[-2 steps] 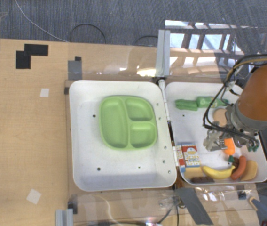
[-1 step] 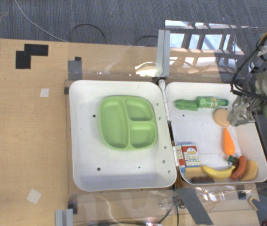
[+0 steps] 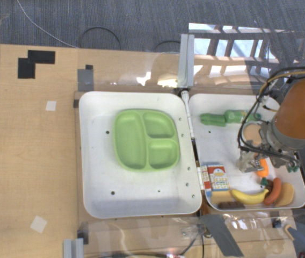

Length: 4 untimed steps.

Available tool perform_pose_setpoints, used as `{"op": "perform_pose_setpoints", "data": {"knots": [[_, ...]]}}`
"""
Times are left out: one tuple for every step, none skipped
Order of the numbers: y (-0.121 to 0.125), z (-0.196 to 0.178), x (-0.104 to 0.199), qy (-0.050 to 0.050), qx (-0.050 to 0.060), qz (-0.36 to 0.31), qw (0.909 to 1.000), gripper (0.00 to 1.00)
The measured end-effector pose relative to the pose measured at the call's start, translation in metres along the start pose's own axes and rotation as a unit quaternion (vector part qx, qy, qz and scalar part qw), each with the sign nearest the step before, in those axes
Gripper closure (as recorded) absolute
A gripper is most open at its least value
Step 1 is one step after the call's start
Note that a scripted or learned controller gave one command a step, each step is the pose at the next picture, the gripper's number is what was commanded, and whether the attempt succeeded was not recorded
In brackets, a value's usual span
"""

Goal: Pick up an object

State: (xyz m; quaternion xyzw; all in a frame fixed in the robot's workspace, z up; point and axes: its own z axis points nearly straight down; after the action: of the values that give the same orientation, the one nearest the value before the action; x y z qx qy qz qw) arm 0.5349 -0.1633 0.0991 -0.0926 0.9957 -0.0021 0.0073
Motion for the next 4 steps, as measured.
{"op": "perform_pose_setpoints", "data": {"knots": [[0.001,0.003,0.002,0.003,-0.001,0.0,1.0,0.0],[0.005,0.008,0.033,-0.004,0.001,0.008,1.0,0.0],[-0.026,0.012,-0.095,0.005,-0.002,0.006,1.0,0.0],[-0.05,0.011,-0.042,0.001,0.0,0.02,0.9998,0.0]]}}
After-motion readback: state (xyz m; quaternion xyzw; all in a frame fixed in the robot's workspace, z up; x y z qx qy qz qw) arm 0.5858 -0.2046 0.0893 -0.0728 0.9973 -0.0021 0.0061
